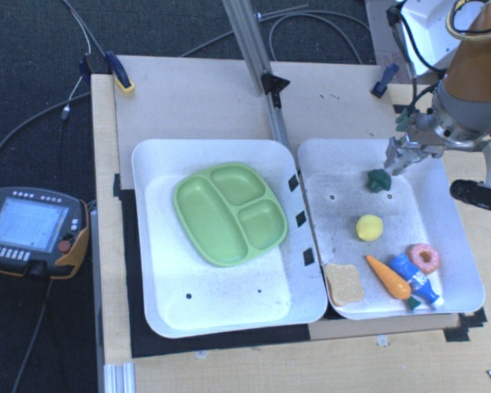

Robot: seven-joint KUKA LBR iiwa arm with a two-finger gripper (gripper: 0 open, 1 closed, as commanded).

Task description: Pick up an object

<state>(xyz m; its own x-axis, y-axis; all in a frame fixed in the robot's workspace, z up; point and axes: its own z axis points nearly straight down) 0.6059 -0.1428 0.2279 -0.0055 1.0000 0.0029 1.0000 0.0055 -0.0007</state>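
Green lump (380,181) lies in the right bin (466,244), just below the gripper (397,159); we can't tell how its jaws stand. Farther down we see yellow ball (370,227), carrot (387,276), pink donut (425,258).

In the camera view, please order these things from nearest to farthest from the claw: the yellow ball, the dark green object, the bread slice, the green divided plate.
1. Dark green object, right bin, just below the claw.
2. Yellow ball, middle of the right bin.
3. Bread slice, right bin's near left corner.
4. Green divided plate, left bin; close to the bread in distance, so this last order is uncertain.
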